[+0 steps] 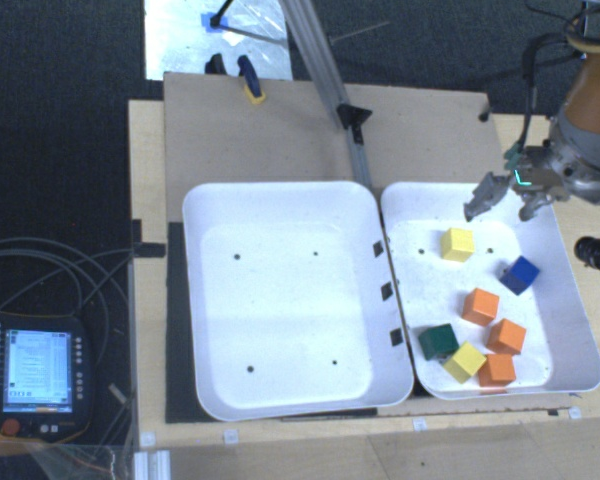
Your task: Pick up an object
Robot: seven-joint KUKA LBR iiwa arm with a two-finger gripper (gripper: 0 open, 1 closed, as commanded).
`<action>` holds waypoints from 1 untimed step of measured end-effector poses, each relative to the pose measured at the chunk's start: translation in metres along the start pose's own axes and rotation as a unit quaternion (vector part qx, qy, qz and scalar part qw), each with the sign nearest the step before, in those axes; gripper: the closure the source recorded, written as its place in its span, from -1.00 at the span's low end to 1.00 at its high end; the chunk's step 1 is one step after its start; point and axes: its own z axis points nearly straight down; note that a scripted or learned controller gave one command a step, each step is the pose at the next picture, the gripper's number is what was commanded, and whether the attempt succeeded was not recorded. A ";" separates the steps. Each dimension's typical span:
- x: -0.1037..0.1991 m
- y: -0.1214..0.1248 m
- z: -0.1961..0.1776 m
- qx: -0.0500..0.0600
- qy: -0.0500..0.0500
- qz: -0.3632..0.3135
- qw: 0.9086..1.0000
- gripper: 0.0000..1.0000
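Hand (pixel 507 199) spread open, holding nothing, hanging over right bin (pixel 570 298) at its 12 o'clock rim.
Yellow cube (pixel 458 243) lies at hand's 7 o'clock; descending straight likely misses it, or clips the rim.

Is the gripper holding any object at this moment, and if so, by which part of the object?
Nothing is held. The gripper is open above the right bin, with no block between its fingers; the nearest yellow block lies apart from it.
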 end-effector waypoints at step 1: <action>0.004 -0.010 0.054 0.003 0.000 0.001 1.000 -1.00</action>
